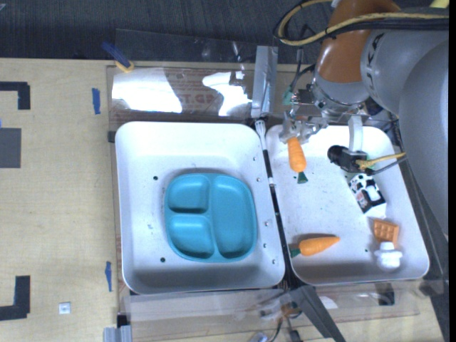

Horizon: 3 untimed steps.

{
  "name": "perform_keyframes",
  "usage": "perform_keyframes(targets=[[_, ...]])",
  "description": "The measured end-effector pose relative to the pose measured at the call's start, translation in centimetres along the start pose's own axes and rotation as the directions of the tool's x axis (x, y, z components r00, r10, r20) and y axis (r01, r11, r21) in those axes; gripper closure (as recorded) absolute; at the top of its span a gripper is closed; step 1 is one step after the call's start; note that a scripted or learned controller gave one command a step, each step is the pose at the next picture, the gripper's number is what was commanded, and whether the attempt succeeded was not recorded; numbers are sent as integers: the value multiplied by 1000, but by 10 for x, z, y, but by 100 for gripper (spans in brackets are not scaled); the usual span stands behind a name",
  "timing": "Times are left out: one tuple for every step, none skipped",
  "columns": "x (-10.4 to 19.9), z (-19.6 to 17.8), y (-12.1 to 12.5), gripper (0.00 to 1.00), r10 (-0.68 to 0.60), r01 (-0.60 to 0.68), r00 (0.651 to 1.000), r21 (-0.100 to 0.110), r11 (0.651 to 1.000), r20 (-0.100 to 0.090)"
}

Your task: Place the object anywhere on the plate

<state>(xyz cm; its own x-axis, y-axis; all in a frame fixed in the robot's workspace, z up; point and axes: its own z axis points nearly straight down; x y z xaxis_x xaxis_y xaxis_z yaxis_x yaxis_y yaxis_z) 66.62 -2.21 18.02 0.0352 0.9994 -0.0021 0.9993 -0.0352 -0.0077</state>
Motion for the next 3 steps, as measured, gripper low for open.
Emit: perform_keyframes(targets=[[62,-19,-40,100,-447,447,894,0,894,-2],[167,-41,-95,100,-372,372,928,0,928,-3],[162,-40,-94,0,-365,365,931,2,931,0]])
